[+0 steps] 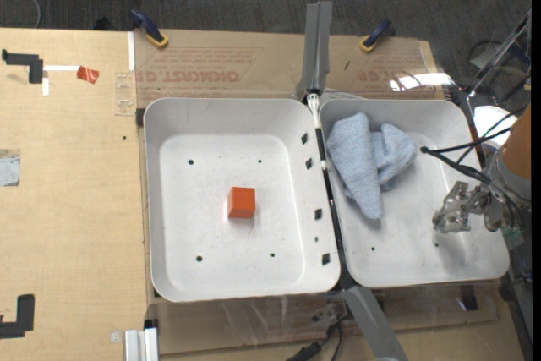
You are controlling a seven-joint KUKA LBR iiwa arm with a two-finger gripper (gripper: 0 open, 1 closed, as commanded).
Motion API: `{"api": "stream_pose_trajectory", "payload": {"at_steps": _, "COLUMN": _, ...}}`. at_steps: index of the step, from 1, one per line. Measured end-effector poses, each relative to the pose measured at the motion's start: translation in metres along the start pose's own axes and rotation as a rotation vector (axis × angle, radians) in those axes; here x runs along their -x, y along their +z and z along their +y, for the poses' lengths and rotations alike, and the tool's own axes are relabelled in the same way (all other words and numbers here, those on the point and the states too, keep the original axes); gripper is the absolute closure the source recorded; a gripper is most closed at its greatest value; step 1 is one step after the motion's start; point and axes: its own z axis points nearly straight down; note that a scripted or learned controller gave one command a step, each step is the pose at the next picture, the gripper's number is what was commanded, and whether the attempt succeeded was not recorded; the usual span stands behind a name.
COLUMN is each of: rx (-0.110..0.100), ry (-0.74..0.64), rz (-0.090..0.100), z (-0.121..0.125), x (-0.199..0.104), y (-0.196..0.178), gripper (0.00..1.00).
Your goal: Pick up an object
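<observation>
One camera sits high above the surface (pixel 68 182) and looks down, tilted, at both bins (pixel 169 182).

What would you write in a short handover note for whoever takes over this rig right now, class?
Gripper: low over the right bin, near its right side, nothing seen between its fingers.
Orange block: lying in the left bin, near the middle.
Blue-grey cloth: bunched at the upper left of the right bin, apart from the gripper.
Done: nothing lifted.
Left: choose one object, grasp it, raise it.
</observation>
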Motion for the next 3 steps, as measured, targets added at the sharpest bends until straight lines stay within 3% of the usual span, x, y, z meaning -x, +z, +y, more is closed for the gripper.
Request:
{"api": "stream_pose_trajectory", "payload": {"at_steps": 1, "rx": -0.001, "ry": -0.188, "rz": 0.005, "z": 0.0, "x": -0.003, "y": 0.016, "gripper": 1.0}}
{"api": "stream_pose_trajectory", "payload": {"at_steps": 2, "rx": 0.0, "ry": -0.204, "rz": 0.005, "z": 0.046, "x": -0.029, "y": 0.016, "gripper": 1.0}}
{"api": "stream_pose_trajectory", "payload": {"at_steps": 3, "rx": -0.001, "ry": -0.196, "rz": 0.002, "z": 0.057, "x": -0.016, "y": -0.028, "gripper": 1.0}}
